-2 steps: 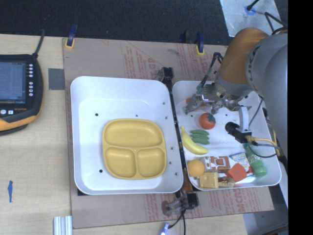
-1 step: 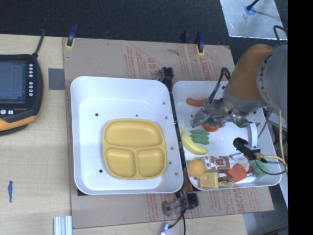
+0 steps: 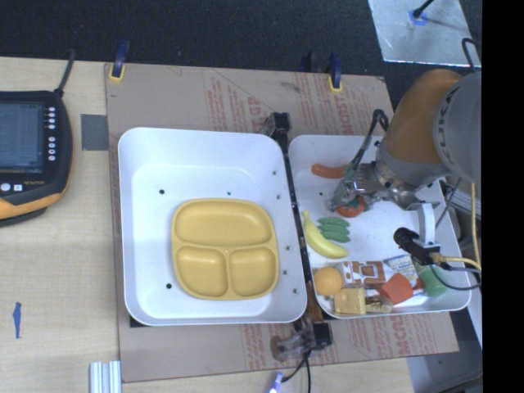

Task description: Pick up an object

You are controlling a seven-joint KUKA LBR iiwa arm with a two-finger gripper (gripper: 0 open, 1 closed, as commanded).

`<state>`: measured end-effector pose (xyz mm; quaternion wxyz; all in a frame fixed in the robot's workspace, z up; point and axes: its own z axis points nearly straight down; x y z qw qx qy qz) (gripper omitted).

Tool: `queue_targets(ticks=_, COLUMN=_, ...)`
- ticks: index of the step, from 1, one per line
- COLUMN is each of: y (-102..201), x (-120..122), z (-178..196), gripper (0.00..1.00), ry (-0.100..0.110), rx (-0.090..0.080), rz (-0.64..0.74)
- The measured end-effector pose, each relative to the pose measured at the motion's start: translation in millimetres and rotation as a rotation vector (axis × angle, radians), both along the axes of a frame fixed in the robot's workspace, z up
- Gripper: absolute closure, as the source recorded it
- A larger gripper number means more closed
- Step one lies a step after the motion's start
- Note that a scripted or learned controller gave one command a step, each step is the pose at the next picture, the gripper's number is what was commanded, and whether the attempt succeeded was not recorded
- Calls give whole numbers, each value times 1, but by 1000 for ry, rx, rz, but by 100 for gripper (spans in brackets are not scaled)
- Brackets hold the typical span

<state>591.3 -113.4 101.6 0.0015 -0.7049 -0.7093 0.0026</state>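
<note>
The arm (image 3: 458, 129) is showing a rounded grey shell, with a broad orange band (image 3: 417, 125) curving across it just above the wrist. Below that band, a duller grey metal wrist section is narrowing toward the gripper (image 3: 350, 193), which is looking like a small cluster of silvery and dark parts. A thin black cable (image 3: 368, 142) is running beside the band down to the gripper.

Gripper (image 3: 352, 193) down in right bin (image 3: 315, 150), tips at a red-green toy (image 3: 352, 209). Sausage (image 3: 329, 170) just behind gripper; green pod (image 3: 334, 228) and banana (image 3: 321, 238) in front. Yellow tray (image 3: 223, 247) in left bin (image 3: 139, 219).
</note>
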Motion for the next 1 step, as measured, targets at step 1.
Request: queue_targets(ticks=1, y=83, x=-59, z=91, gripper=100, ry=-2, rx=2, rz=1)
